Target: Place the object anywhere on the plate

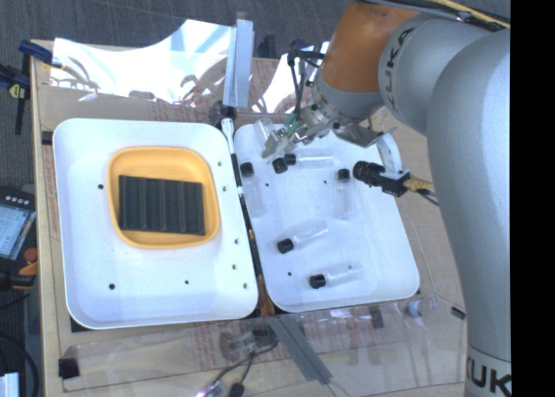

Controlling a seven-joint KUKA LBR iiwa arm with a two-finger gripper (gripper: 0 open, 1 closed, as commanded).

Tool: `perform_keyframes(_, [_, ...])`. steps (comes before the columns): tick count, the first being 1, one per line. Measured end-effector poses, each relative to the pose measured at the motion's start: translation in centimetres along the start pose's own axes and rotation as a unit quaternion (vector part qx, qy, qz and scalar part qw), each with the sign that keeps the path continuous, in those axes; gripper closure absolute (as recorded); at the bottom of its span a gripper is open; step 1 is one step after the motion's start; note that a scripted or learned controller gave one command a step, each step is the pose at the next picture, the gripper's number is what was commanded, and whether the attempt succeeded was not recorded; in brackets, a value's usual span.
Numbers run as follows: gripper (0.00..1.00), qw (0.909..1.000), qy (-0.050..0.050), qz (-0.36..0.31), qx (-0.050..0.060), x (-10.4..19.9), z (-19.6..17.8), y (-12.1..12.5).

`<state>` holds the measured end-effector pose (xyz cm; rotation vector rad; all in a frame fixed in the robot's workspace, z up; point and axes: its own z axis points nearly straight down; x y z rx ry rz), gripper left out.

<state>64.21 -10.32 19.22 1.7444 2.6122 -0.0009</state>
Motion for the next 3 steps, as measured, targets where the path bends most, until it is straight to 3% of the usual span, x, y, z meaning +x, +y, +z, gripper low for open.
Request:
perform_keyframes(2, [1.0, 0.9948, 0.001, -0.102, 0.002, 8.6, -0.6, 1.1])
perform_keyframes(3, [0.0, 0.9948, 0.001, -0.101, 0.002, 8.5, -0.6, 1.1])
